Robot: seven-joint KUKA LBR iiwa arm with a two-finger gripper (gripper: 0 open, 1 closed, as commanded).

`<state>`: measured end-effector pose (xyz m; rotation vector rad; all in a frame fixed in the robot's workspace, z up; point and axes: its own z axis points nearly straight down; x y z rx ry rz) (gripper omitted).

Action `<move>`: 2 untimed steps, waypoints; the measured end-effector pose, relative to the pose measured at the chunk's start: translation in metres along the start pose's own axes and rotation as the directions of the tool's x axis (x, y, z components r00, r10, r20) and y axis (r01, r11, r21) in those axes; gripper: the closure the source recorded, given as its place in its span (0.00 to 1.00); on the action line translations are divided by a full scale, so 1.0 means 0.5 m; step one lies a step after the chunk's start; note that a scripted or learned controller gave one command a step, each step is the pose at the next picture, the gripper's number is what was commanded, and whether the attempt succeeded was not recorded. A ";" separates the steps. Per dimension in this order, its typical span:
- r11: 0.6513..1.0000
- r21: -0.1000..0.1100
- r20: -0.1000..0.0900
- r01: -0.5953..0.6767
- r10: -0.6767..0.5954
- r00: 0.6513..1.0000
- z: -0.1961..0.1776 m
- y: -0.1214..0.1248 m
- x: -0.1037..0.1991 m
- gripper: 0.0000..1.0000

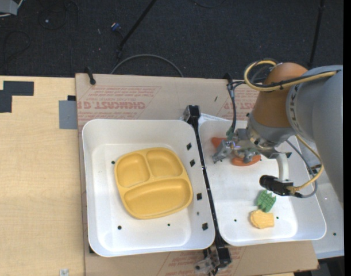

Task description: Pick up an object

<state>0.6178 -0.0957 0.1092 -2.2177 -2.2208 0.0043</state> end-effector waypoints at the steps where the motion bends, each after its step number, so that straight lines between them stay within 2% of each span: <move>1: 1.000 -0.014 0.007 -0.001 0.001 1.000 0.030 0.008 -0.005 0.00; 2: 1.000 -0.015 0.005 -0.004 0.004 1.000 0.009 0.008 -0.005 1.00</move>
